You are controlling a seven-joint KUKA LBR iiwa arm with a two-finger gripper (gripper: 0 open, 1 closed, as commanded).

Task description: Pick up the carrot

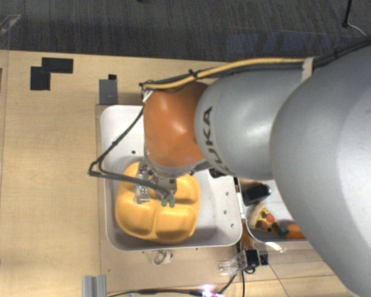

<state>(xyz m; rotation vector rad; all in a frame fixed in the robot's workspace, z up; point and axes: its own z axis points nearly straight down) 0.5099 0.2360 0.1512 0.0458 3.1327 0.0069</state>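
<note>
My gripper point(156, 193) hangs below the orange wrist band, low in the left bin point(111, 141). It is right over a large yellow lobed object point(154, 218), shaped like a pepper or a squash, and seems to touch its top. A small orange piece point(295, 232) shows at the arm's edge in the right bin; it may be the carrot, but most of it is hidden. The arm covers nearly all of the right bin.
A black object point(255, 193) and a pale item with coloured spots point(266, 219) lie at the left end of the right bin. Cables loop from the wrist over the left bin's left wall. Black markers sit on the bench at the back left.
</note>
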